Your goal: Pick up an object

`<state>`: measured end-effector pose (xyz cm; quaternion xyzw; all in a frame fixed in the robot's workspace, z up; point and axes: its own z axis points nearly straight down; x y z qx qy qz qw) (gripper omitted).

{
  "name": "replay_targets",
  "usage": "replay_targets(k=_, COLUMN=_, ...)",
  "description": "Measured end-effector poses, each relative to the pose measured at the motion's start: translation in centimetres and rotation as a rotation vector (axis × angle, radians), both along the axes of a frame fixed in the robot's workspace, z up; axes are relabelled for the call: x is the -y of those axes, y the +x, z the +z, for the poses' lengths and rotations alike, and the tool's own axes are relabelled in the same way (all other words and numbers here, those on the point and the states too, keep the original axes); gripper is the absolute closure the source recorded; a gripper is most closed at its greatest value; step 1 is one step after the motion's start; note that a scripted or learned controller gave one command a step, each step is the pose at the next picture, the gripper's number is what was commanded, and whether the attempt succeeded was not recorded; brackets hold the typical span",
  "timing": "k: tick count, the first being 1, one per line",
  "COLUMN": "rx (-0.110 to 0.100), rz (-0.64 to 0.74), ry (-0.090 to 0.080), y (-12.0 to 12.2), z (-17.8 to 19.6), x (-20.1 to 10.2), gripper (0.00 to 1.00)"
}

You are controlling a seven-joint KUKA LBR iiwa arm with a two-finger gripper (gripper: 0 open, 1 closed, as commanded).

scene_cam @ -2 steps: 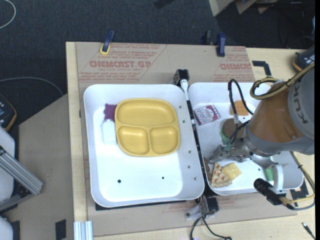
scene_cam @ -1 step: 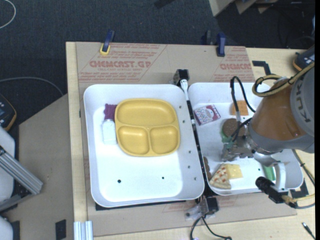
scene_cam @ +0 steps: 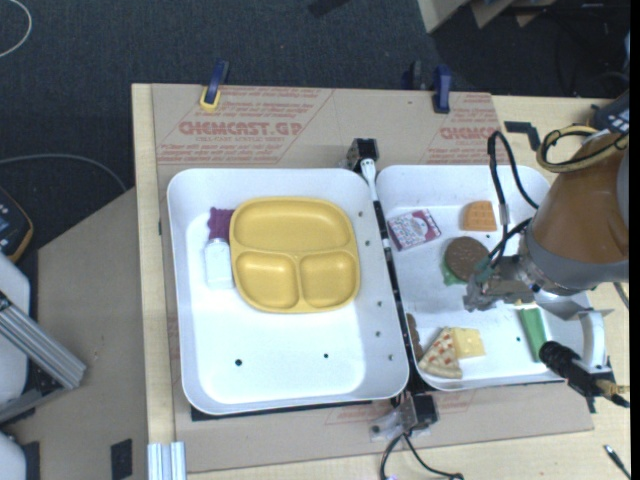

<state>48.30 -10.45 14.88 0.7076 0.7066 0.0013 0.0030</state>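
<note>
While the tool (scene_cam: 482,293) hangs low in the right bin (scene_cam: 430,183), its grip state cannot be told; a brown disc (scene_cam: 462,256) lies just beside it.

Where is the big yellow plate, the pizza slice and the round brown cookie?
yellow plate (scene_cam: 295,253): camera view, on the ridge between its compartments.
pizza slice (scene_cam: 442,356): camera view, on its middle.
round brown cookie (scene_cam: 464,257): camera view, on its top face.
</note>
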Motion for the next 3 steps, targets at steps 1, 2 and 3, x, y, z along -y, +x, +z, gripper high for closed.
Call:
replay_targets(k=1, rx=0.0, rz=0.002, ry=0.0, y=-0.1, z=4.4, x=0.5, gripper=1.0)
replay_targets(k=2, rx=0.0, rz=0.003, ry=0.0, y=0.0, z=7.8, x=0.5, gripper=1.0)
replay_targets(k=3, rx=0.001, rz=0.005, ry=0.0, y=5.8, z=8.6, x=-0.7, gripper=1.0)
